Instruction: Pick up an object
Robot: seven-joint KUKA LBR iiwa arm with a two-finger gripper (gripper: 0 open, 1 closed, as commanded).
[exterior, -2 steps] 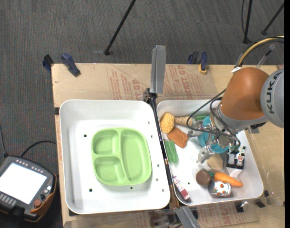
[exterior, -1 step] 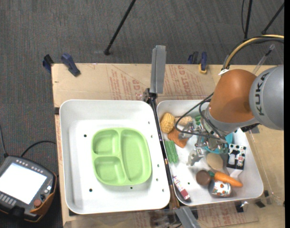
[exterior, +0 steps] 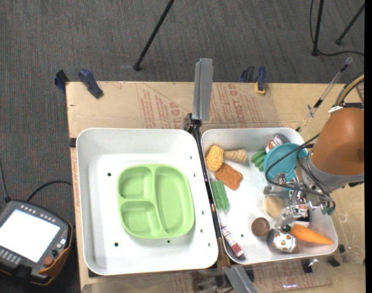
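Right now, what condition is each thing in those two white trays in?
Green divided plate: flat in the left bin, nothing in its compartments.
Corn cob: lying in the right bin.
Carrot: lying on its side.
Teal bowl: tilted.
Gripper: low over the right bin.

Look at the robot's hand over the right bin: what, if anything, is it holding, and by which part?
It cannot be told. The hand hangs low among the toy food beside the carrot, with nothing plainly in its grip.

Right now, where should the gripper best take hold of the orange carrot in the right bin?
Probably at the thick left end of the carrot, coming from above with fingers across its width. It lies flat, tapering rightward toward the bin wall, and a small round object crowds its left.
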